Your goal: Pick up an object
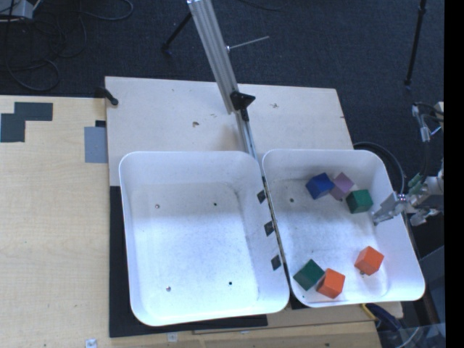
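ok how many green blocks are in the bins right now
2, both in the right bin: one green block near the far right, beside the purple block; the other green block at the near edge, beside an orange block.

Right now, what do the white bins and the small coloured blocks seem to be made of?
The bins look like thin moulded plastic: rounded corners, smooth white walls with a soft sheen. The blocks, such as the blue block and the orange block, look matte with flat solid colours, perhaps painted wood or foam; the view cannot settle which.

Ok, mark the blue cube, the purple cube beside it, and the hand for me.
blue cube [318, 185], camera view, on its top face.
purple cube [342, 185], camera view, on its top face.
hand [384, 211], camera view, at its tip over the right bin's right rim.
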You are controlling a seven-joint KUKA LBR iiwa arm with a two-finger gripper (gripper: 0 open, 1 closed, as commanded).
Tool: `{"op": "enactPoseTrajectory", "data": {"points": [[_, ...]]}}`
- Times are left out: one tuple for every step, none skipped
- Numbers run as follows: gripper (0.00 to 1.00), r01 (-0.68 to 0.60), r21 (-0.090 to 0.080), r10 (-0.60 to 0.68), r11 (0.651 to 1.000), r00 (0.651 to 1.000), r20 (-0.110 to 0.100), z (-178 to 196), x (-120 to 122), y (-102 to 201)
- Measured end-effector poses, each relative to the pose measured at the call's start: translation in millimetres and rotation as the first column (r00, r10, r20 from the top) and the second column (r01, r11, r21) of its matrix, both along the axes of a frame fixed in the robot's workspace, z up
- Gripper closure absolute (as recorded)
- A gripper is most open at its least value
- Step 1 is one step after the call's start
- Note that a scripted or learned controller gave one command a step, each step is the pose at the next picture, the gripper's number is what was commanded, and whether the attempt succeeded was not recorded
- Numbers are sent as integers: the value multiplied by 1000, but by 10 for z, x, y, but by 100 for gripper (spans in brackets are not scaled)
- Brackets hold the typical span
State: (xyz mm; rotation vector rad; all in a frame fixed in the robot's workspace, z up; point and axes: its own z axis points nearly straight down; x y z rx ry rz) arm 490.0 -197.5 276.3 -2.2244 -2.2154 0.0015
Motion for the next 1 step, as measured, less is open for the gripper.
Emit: {"op": "enactPoseTrajectory", "data": {"points": [[0,-7,3,7,1000,1000,-5,-701,588,182]]}}
